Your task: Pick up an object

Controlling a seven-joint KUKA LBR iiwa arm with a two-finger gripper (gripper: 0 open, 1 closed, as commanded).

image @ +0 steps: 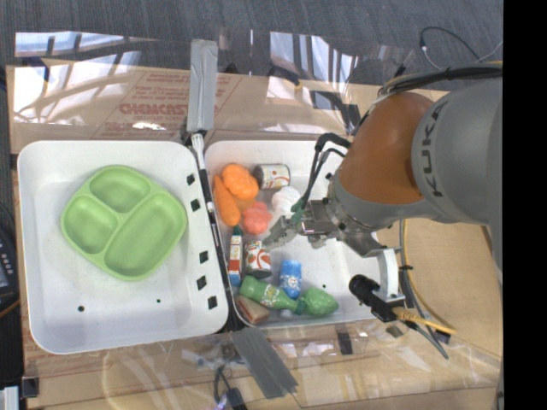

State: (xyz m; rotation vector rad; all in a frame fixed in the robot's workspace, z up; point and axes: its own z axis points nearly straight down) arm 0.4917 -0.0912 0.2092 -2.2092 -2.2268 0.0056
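Arm [427, 161] over right bin [342, 148]; gripper [282, 229] beside pink toy [255, 219]

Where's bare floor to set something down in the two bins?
Left white bin: bare floor all around the green three-compartment plate, widest along the near edge. Right white bin: crowded along its left wall, from the orange toy pieces to the green bottle; the gripper hangs there.

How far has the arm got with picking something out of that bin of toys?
Nothing looks picked up yet. The gripper hangs low in the right bin, close to the pink toy and the white piece. The toys lie in the bin, and the green divided plate sits in the left bin. Gripping and lifting remain.
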